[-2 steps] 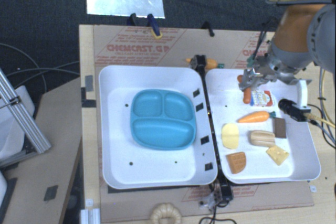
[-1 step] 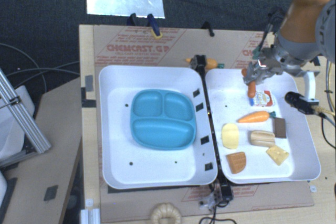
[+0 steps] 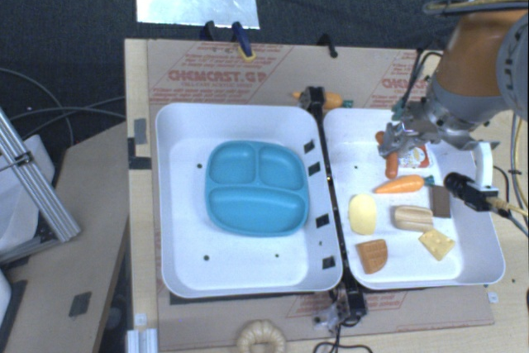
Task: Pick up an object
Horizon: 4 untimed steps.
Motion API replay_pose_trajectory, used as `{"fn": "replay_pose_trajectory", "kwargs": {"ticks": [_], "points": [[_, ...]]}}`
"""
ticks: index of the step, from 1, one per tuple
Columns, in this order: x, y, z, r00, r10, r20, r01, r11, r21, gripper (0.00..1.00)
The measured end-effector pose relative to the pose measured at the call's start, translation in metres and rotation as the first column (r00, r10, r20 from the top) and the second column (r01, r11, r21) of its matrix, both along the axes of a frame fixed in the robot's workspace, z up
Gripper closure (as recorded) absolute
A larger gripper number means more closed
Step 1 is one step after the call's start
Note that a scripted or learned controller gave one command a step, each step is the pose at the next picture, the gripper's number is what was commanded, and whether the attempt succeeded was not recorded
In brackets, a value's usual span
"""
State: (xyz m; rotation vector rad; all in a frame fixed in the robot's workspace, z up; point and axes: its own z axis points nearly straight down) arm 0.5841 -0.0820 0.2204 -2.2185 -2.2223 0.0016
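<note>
I see the end effector (image 3: 395, 138) over the right bin; its opening I cannot tell. Just below it lies the orange plastic carrot (image 3: 400, 185), long axis sideways, tip pointing left. Beyond the carrot sit a yellow lemon-shaped toy (image 3: 362, 213) and a tan bread-like block (image 3: 412, 217).

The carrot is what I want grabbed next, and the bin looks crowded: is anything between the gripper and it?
Nothing visible does. The gripper hangs over the right bin, just above the carrot. A small orange piece lies close beside the carrot's upper left end, near the descent path, and may get bumped.
</note>
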Motion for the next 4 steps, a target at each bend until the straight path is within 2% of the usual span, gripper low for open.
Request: {"fn": "replay_pose_trajectory", "kwargs": {"ticks": [1, 2, 3, 4], "points": [[-0.059, 0.005, -0.004, 1.0, -0.002, -0.001, 0.002, 1.0, 0.0, 1.0], [-0.083, 0.008, -0.005, 1.0, -0.001, 0.001, 0.001, 1.0, 0.0, 1.0], [-0.084, 0.005, 0.006, 1.0, -0.001, 0.005, 0.001, 1.0, 0.0, 1.0], [-0.078, 0.01, -0.006, 1.0, 0.002, 0.002, -0.002, 1.0, 0.0, 1.0]]}}
